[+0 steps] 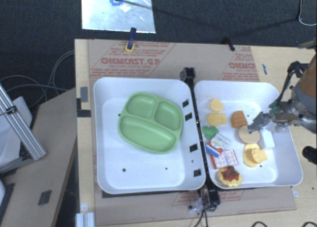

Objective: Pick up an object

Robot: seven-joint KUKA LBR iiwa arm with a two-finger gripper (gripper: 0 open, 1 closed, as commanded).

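While one green tray (150,122) fills the left bin (106,171), eight food pieces (238,118) crowd the right

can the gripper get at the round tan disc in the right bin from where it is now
Probably yes. The gripper hangs right beside the tan disc, with nothing lying on top of it. The orange block and yellow wedge sit close by and might get nudged.

Left white bin (106,137) holds a green divided plate (150,122), lying flat near its middle. Black divider strip (194,122) runs along the bin's right edge. Brown lettered board (148,58) under and beyond the bin. Silvery sheet (116,3) on dark floor past it. Aluminium rail (20,127) far left of bin.
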